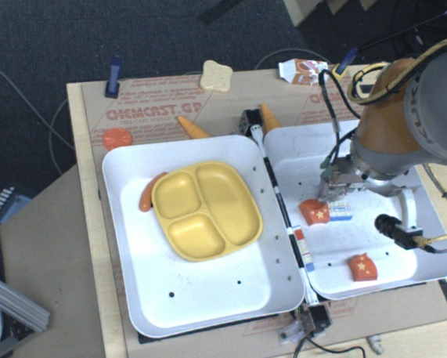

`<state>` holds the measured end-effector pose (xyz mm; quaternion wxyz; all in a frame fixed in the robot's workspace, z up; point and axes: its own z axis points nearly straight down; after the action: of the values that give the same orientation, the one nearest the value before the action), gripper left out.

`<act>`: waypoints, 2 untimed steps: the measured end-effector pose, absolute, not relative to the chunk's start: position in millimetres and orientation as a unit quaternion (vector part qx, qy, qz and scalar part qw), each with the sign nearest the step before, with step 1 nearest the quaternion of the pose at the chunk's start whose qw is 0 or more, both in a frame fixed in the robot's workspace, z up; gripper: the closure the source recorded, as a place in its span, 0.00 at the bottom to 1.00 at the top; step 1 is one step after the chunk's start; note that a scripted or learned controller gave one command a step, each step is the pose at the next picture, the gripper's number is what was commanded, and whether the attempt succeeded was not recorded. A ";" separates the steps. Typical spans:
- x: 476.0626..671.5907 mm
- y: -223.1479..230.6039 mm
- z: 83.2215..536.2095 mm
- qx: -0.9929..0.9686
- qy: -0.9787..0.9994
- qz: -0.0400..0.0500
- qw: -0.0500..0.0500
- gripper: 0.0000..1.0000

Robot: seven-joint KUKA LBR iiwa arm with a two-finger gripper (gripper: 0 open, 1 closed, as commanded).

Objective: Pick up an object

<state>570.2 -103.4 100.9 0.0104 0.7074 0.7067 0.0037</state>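
Nearest the camera, in the right bin, a small red block with a pale star mark lies flat and by itself, well below and a little to the right of the fingers. Closer in, a red-orange block sits just beside the fingers on their left, with a small blue-and-white piece directly beneath them; whether the fingers touch either cannot be made out, and I cannot tell whether they are spread or closed, since the wrist hides them. The red-orange block looks the likeliest target: probably a light, rigid plastic toy, not fragile, with smooth faces that may slip, so a grip across two opposite flat sides near its middle should serve best. Far to the fingers' left, in the other bin, a yellow divided plate partly covers an orange sausage-shaped piece. Beyond, on the counter, lie a carrot-like piece and a toy bread slice.
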 end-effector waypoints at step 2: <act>570.4 -103.1 110.6 0.708 0.707 0.004 0.011 1.00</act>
<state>570.4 -103.1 110.6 0.0108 0.7076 0.7065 0.0041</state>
